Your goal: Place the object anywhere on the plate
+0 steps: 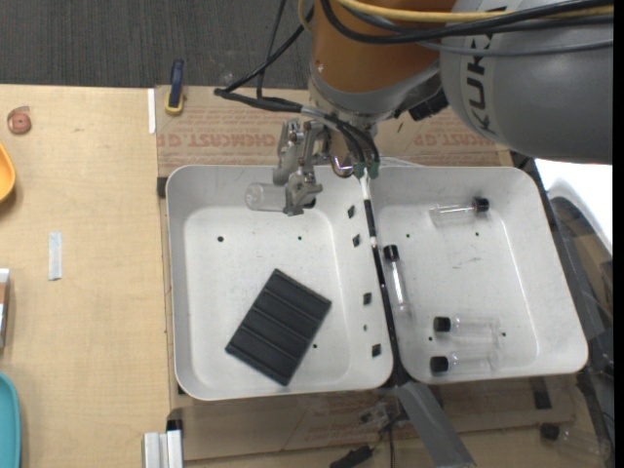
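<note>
Hovering at the left bin's [185, 261] upper edge, the gripper [297, 198] sits beside a clear vial [259, 197]; the black ridged plate [280, 326] lies below, slanting lower left to upper right; grip state unclear.

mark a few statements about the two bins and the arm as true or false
1. A dark ribbed plate lies in the left bin. True.
2. The end effector hangs over the right bin. False: it is over the far part of the left bin.
3. Clear vials with black caps lie in the right bin. True.
4. The dark plate lies square to the bin's walls. False: it lies turned at an angle to them.
5. A small clear vial lies near the far wall of the left bin, beside the end effector. True.
</note>
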Controlling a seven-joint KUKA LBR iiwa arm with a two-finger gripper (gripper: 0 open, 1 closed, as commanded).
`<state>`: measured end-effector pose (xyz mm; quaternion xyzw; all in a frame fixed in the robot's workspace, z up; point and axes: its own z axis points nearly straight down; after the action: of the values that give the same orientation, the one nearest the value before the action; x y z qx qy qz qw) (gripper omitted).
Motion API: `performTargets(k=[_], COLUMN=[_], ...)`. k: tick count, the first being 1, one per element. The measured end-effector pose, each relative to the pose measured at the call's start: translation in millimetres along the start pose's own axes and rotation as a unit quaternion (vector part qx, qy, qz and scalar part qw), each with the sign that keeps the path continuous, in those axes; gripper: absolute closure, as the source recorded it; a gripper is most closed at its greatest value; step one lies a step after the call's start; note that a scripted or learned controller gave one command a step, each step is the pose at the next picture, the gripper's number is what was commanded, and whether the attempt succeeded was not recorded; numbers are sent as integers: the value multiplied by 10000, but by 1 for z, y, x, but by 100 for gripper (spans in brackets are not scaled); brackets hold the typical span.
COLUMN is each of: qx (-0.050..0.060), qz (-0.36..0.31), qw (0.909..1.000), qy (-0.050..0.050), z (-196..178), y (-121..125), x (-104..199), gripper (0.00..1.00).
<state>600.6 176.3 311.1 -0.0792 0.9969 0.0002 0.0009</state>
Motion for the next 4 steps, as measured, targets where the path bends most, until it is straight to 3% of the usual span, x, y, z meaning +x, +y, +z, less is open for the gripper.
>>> performTargets(k=[1, 2, 3, 4], qx=[0, -5, -10, -14], qz=[-866, -2608, -4825, -6128], qw=[9962, 9654, 8759, 7903], qy=[7, -17, -13, -14], z=[-28, -112, -130, -130], y=[-55, -35, -6, -4], x=[100, 48, 12, -48], gripper=[100, 100, 100, 100])
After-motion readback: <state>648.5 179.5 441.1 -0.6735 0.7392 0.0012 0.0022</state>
